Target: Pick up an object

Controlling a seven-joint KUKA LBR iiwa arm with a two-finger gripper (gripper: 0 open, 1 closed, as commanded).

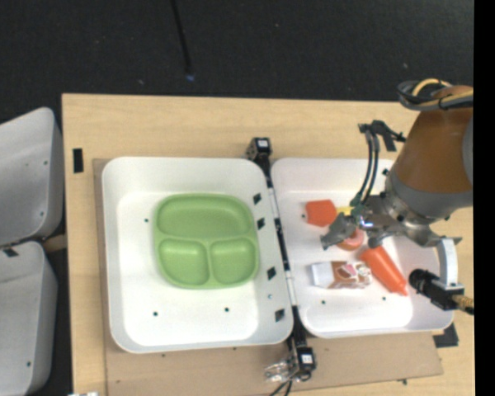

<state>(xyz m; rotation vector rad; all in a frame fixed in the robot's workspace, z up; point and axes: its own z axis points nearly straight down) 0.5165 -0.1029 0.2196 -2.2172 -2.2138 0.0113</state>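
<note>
My gripper (352,234) hangs low over the middle of the right bin (313,320), directly above a small pink-red object (353,241) that it partly covers. An orange-red block (320,213) lies just to its upper left. To its lower right an orange carrot-shaped piece (385,269) lies at a slant. A white packet with a brown picture (340,275) rests below the gripper, beside the carrot piece.
The left bin (124,304) holds a green divided plate (206,239). Dark cables (370,167) loop from the arm's wrist over the back of the right bin. The grey and orange arm (433,163) covers the bin's right side. Black clips (258,148) join the bins.
</note>
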